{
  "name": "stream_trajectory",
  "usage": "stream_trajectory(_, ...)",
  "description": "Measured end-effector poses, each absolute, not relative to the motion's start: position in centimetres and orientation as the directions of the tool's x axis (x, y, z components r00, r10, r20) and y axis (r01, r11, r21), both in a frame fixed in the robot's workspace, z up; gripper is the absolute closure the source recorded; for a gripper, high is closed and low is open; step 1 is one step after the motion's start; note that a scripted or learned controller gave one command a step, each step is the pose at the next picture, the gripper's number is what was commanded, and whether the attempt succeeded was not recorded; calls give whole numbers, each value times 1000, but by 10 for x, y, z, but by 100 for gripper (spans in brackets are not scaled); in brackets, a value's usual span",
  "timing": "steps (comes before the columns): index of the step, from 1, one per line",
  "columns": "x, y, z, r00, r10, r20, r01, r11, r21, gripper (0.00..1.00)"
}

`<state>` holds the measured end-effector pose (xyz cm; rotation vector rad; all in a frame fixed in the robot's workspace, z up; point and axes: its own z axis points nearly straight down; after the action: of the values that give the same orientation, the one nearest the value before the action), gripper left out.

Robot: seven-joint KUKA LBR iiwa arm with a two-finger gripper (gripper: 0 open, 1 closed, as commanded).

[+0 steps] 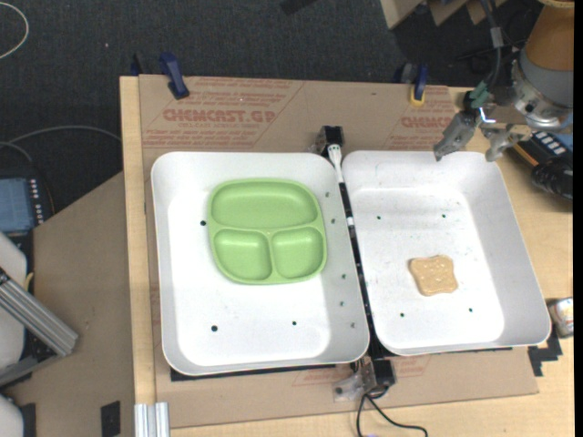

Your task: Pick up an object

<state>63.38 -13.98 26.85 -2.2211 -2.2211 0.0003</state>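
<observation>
Pincer (473, 139) spread over glossy bin (510, 271) holding bumpy tan cracker (433, 275).

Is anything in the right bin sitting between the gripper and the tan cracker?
Nothing visible does. The gripper hangs over the far right corner of the right bin, and the tan cracker lies alone on the bin floor nearer the camera, with only bare white floor between them. The green tray sits in the left bin.

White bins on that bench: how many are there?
2. The left bin holds a green divided plate; the right bin, touching it along the middle, holds a tan waffle-like piece. Nothing appears to hide another.
</observation>
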Motion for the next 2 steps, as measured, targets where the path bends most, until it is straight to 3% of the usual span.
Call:
stream_trajectory(1, 553, -83, 435, -6, 1000, 0, 1000, 6, 20, 0)
stream_trajectory(2, 566, -125, 543, 3, 1000, -6, 1000, -3, 17, 0)
